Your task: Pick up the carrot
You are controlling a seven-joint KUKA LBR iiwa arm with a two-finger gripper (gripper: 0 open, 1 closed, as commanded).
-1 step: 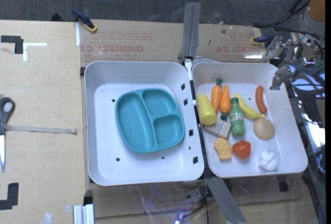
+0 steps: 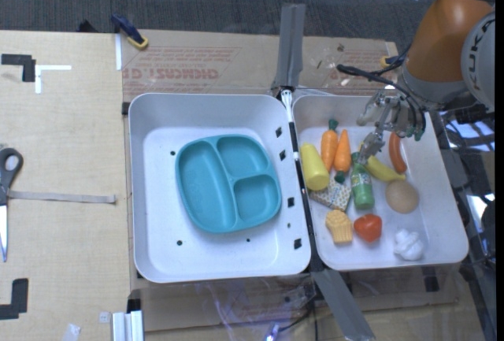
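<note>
Two orange carrots with green tops lie side by side at the back left of the right bin (image 2: 453,198), one carrot (image 2: 342,149) slightly right of the other carrot (image 2: 328,150). My gripper (image 2: 376,138) hangs over the back middle of that bin, a short way right of the carrots and above a green bottle (image 2: 362,190) and a banana (image 2: 383,169). Nothing is visibly held in it. The arm's orange band (image 2: 442,32) sits up at the right.
The right bin also holds a yellow piece (image 2: 313,168), a red sausage (image 2: 397,152), a beige egg shape (image 2: 402,196), a tomato (image 2: 368,227), a yellow fries piece (image 2: 339,226) and a white lump (image 2: 408,245). A teal divided plate (image 2: 228,182) lies in the left bin (image 2: 150,198).
</note>
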